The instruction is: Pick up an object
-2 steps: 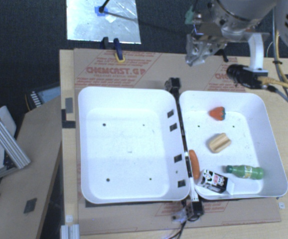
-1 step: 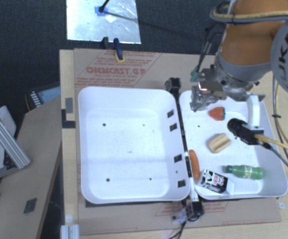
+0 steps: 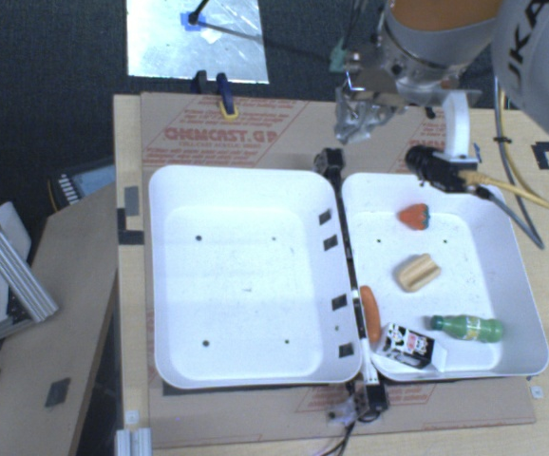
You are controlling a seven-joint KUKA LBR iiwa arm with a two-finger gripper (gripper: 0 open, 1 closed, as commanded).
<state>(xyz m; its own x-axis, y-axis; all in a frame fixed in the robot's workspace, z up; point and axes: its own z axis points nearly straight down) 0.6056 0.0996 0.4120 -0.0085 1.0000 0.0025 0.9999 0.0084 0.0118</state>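
The right bin (image 3: 502,255) holds a red strawberry-like piece (image 3: 413,217) near its back, a tan bread roll (image 3: 416,272) in the middle, an orange sausage (image 3: 370,313) along its left wall, a black and white carton (image 3: 412,346) at the front and a green bottle (image 3: 468,327) lying beside it. My gripper (image 3: 357,120) hangs above the bench behind the bins, over the back end of the divider and well above the objects. Nothing shows between its fingers.
The left bin (image 3: 236,274) sits beside the right one. Black clips (image 3: 331,245) line the seam between them. A shiny metal sheet (image 3: 197,25) lies at the back left. A black fitting with yellow cables (image 3: 445,171) sits at the right bin's back edge.
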